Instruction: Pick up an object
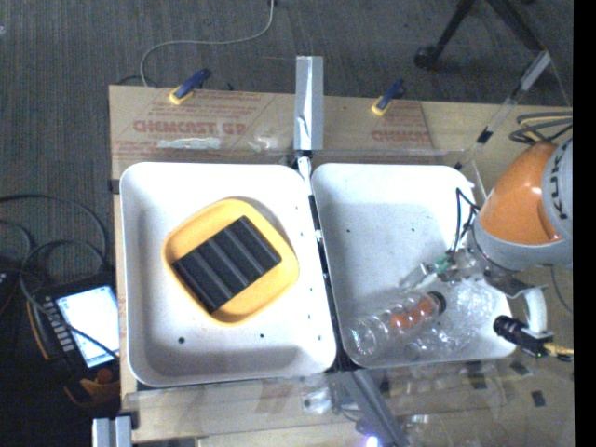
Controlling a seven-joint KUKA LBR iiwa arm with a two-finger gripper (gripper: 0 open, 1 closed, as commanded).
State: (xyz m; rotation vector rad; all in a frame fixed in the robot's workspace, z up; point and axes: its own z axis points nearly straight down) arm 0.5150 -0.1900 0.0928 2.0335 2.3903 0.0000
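End effector over right bin, near clear bottle.

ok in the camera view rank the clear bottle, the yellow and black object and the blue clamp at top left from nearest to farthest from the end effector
The end effector is over the right bin.
1. Clear plastic bottle, lying in the right bin just below-left of it.
2. Yellow and black object, in the left bin.
3. Blue clamp, on the board's top-left edge.

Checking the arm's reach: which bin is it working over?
The right bin, holding the clear bottle; the left bin holds the yellow tray.
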